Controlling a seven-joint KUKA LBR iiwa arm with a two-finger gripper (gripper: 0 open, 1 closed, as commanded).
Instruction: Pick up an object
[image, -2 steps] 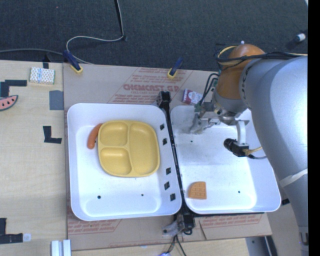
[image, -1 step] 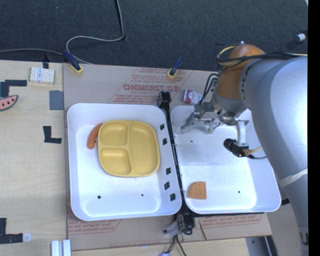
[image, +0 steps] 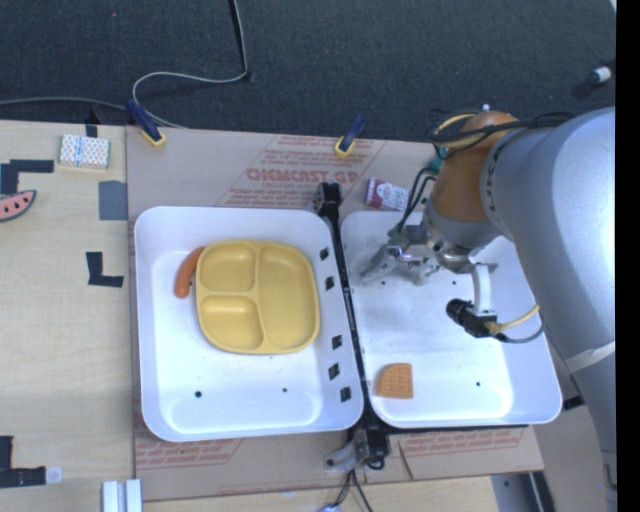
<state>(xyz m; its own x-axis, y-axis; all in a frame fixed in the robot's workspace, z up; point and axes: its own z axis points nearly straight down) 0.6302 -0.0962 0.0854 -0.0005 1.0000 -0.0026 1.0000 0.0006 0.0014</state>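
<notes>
The claw (image: 385, 264) sits low in the upper left of the right bin (image: 520, 400), close to the divider, though whether it is parted or closed I can't tell from this slant. The nearest pickable thing, a small orange waffle-like square (image: 394, 380), lies well apart near the bin's front edge. Closing here would likely catch nothing, and the yellow plate (image: 258, 297) and sausage (image: 185, 272) across in the left bin (image: 160, 400) are also beyond the divider.

My worktop (image: 60, 330) carries a brown cardboard sheet (image: 270, 175) with two white bins — left bin (image: 160, 400), right bin (image: 520, 400) — touching side by side on it. Black tape pieces (image: 103, 270), a small patterned packet (image: 84, 151) and two yellow-blue clamps (image: 146, 124) sit nearby.
</notes>
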